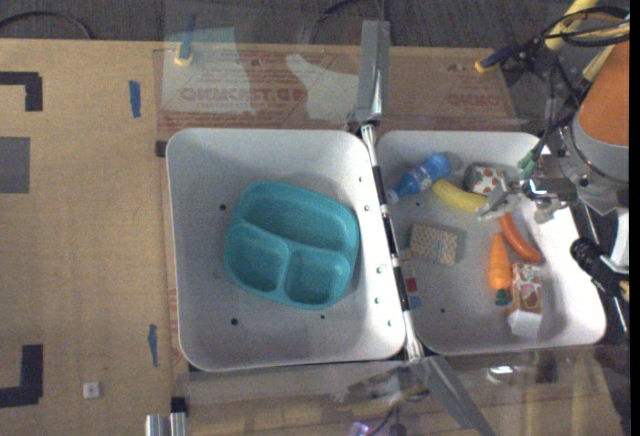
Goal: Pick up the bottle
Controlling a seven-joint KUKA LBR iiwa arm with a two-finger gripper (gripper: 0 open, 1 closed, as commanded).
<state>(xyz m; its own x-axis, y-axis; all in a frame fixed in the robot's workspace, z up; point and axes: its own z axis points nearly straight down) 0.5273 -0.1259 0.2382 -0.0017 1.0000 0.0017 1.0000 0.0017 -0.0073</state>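
Camera view: small blue bottle (420,175) lying tilted; gripper (520,194) state unclear.

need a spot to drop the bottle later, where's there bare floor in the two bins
Left bin: bare floor all round the teal tray, widest along its left wall. Right bin: bare at the near-left corner below the patterned card. Crowded along its far and right sides, around the bottle, banana and carrot.

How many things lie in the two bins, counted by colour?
Teal: 1, the divided tray
Blue: 1, the bottle
Yellow: 1, the banana
Orange: 2, the carrot and the sausage-like piece
Patterned or mixed: 3, the speckled pad, the packet, the red-and-white item
Total: 8
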